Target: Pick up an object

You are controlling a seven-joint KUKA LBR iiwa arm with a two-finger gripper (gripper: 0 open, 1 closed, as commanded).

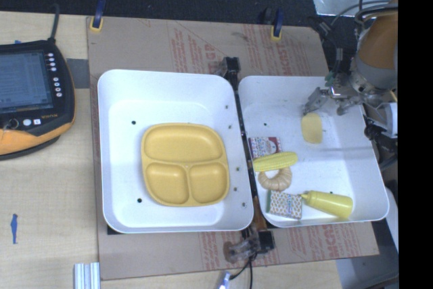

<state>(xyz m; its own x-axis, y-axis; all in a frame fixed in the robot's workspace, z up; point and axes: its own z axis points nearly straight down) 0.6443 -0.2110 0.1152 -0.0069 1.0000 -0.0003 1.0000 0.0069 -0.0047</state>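
From above, the gripper (329, 99) hangs over the upper part of the right bin (379, 176), its fingers spread open with nothing between them. A pale yellow block (312, 128) lies just beside it at about seven o'clock, apart from the fingertips. Farther toward seven o'clock lie a corn cob (274, 161), a ring-shaped pastry (276, 179), a small packet (285, 204) and a yellow bottle (329, 203). The left bin (122, 105) holds a yellow divided tray (184, 163).

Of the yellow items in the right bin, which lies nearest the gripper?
The pale yellow block, just below the gripper; the corn cob and mustard bottle lie farther toward the bin's front.
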